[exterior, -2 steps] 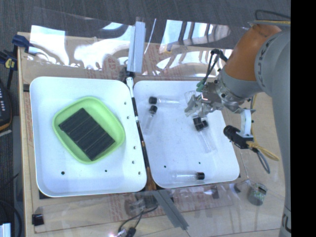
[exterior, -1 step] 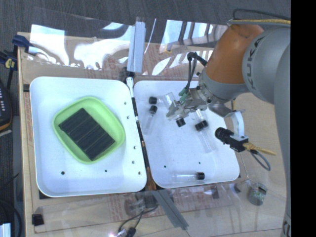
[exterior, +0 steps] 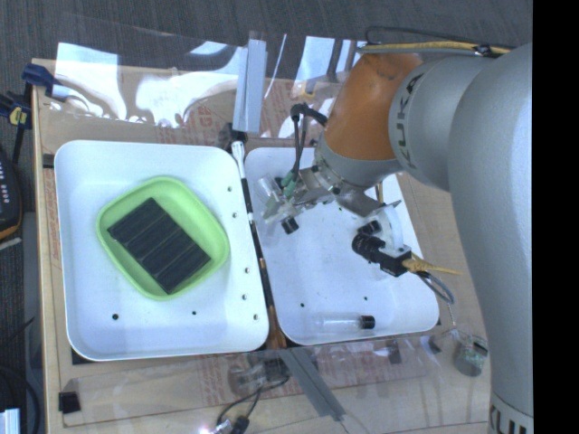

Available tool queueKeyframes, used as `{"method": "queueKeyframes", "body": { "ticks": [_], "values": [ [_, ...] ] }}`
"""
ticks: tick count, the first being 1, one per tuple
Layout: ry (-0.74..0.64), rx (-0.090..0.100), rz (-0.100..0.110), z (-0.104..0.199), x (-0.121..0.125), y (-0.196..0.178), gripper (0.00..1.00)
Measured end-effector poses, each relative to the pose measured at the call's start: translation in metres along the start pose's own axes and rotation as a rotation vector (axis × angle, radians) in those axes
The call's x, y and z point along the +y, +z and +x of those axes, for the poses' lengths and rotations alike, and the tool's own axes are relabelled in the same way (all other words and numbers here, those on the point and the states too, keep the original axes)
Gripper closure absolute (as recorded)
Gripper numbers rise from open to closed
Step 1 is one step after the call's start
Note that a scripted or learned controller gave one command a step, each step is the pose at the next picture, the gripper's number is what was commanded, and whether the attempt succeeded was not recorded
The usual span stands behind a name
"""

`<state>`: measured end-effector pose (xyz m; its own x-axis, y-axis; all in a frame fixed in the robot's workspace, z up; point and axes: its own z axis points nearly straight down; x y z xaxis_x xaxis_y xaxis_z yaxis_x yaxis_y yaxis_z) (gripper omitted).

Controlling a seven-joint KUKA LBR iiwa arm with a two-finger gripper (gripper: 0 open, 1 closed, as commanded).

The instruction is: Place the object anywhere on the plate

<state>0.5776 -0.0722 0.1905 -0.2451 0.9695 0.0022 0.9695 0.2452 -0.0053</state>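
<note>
From my seat I judge this task barely begun. The green plate (exterior: 208, 229) sits in the left bin (exterior: 81, 315), and a dark ribbed rectangular slab (exterior: 158, 245) lies flat across its middle; whether that slab belongs with the plate or is a separate item I cannot say. The right bin (exterior: 335, 287) holds what I take to be the object: a small clear tube with a black cap (exterior: 344, 320), lying on its side near the bin's front edge, apart from everything else and well away from the plate. The arm (exterior: 425, 107) reaches in from the right and hangs over the back half of the right bin, with the gripper (exterior: 282, 208) near the bin's left wall, close to the divider between the bins. At this size the gripper is a tangle of small parts and cables, and I cannot tell how it is set or whether it has hold of anything; nothing recognisable shows in it. A black fitting on the wrist (exterior: 378, 247) sticks out over the middle of the bin, and the tube lies nearer the front than that. So, as I read it, nothing is done: the tube rests on the right bin's floor, not on the plate, and the grasp, the lift, the carry across the divider and the release all remain.
</note>
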Motion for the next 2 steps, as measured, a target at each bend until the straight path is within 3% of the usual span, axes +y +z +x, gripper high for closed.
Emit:
{"method": "queueKeyframes", "body": {
  "ticks": [1,2],
  "values": [
    [-0.05,-0.002,0.001,0.0762,0.0048,0.0001,1.0],
    [-0.049,-0.002,0.0,0.0758,0.0047,0.0,0.0]
  ]
}}
